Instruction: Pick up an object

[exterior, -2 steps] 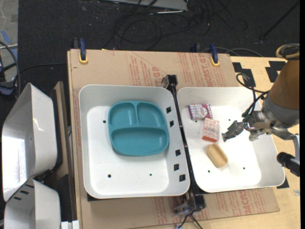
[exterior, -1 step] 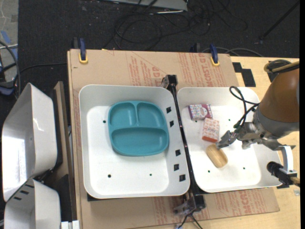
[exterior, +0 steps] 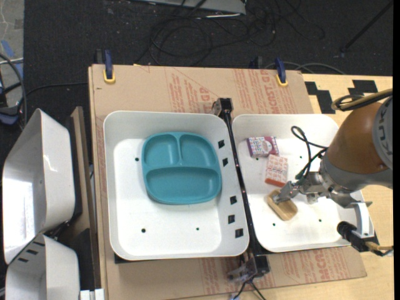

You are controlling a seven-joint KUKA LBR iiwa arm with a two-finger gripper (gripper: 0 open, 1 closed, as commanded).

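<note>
The claw (exterior: 289, 193) sits low in the right shallow white bin (exterior: 325, 239), touching the top of the tan wooden block (exterior: 282, 207); its grip state cannot be determined. Just above the block lies a red-and-white packet (exterior: 276, 169), then a purple-and-white packet (exterior: 262, 145).
</note>
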